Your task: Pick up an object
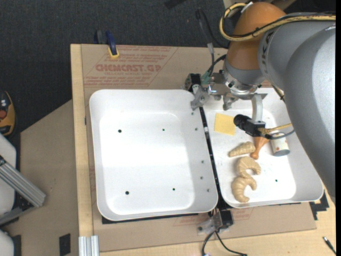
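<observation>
gripper (230, 100) poised near the yellow slice (224, 124)

Grey arm (306, 63) with orange band (256, 20)

Yellow flat square slice (224, 124): lies flat in the upper left of the right white bin (287, 183), close to the wall shared with the other bin
Small tan pastry piece (241, 150): elongated, on its side, mid-bin below the slice
Orange tapered stick (259, 144): slanted, narrow end down, just beside the small pastry
Two tan curved croissants (248, 167) (242, 189): one above the other, touching, lower half of the bin
Small white cylinder (279, 146): on its side, right of the orange stick
</observation>
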You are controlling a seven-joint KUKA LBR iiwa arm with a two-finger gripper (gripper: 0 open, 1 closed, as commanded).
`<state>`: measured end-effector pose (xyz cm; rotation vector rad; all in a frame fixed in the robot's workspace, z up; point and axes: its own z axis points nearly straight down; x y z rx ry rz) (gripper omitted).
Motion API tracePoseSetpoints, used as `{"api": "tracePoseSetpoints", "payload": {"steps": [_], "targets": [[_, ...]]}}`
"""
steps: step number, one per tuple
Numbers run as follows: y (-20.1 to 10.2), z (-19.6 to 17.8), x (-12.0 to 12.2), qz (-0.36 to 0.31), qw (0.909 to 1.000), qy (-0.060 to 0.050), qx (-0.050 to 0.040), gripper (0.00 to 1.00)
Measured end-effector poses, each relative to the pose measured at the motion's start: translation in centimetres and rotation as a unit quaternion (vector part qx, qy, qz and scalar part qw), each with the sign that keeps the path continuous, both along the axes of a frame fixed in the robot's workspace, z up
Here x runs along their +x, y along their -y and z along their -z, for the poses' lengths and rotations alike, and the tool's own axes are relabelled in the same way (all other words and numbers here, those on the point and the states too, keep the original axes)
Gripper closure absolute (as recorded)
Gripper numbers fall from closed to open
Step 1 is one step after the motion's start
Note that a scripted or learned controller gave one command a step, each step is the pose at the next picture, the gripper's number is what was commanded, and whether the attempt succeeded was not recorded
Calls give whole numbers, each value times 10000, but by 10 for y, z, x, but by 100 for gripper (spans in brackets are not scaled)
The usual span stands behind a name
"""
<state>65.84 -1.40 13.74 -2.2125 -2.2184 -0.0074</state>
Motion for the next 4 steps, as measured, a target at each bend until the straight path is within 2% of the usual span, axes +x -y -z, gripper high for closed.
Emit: {"api": "tracePoseSetpoints", "payload": {"steps": [1,2,3,4], "targets": [[-21,-11,1,-77,9999,-1,152,100],[-127,-170,-31,-60,9999,110,-7,100],[-185,-204,-65,-31,10000,45,-22,100],[-228,-242,-106,-23,10000,35,-25,100]]}}
